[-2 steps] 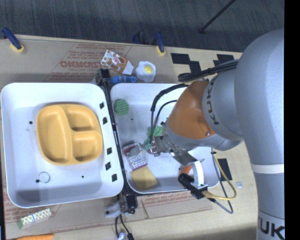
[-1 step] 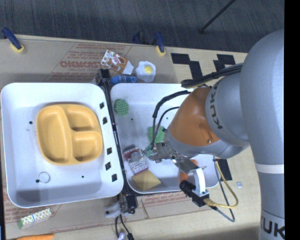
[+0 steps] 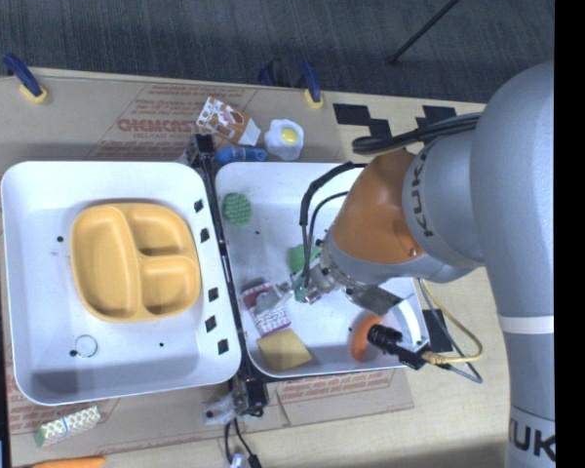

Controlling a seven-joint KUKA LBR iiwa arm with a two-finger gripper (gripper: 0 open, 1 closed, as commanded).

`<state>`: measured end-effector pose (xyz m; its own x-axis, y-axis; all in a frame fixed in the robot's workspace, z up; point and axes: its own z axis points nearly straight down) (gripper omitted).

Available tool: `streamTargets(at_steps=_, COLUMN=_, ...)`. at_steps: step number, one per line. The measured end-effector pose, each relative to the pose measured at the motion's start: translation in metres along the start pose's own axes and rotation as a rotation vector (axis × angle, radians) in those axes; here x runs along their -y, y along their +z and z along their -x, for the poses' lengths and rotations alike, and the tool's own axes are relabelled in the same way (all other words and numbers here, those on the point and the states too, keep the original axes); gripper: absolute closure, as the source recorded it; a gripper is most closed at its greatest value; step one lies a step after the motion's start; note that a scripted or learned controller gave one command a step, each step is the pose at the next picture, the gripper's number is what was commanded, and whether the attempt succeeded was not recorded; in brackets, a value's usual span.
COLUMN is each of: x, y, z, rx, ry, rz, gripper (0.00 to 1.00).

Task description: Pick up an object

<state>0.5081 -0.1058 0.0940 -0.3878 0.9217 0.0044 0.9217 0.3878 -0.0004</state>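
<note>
My arm (image 3: 439, 203) comes in from the right and bends down over the right bin (image 3: 273, 178), the 1 landmark I will place everything by. My pincer (image 3: 310, 286) hangs low inside that bin, near its middle, under the orange band (image 3: 375, 217) of my wrist. I cannot tell how it stands, since the wrist body hides it.

Just beside my pincer, toward the bin's left wall, lies a small reddish packet (image 3: 265, 300) with a pale label; I cannot tell whether I touch it. Nearer the bin's front edge sits a tan wedge-shaped block (image 3: 286, 350). A green ridged round thing (image 3: 237, 208) lies in the bin's far left corner area, and another green piece (image 3: 296, 258) shows right against my wrist, partly hidden. At the bin's front right, under my cables, an orange rounded object (image 3: 364, 342) peeks out.

Left of the right bin, touching it along a black clip-studded seam, is the left bin (image 3: 29, 261), which carries a yellow divided tray (image 3: 136, 258) with 3 compartments.

Beyond the right bin's far edge, on the cardboard bench top (image 3: 156, 115), stand a small patterned carton (image 3: 219, 118), a blue item (image 3: 239, 154) and a white cup with yellow inside (image 3: 286, 137). Past the left bin's front corner lies a small printed wrapper (image 3: 68, 424).
</note>
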Motion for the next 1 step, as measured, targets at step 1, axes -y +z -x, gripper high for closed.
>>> streamTargets(at_steps=1, x=0.0001, y=0.0001, z=0.0000, rx=0.000, ry=0.000, rz=0.000, gripper=0.00)
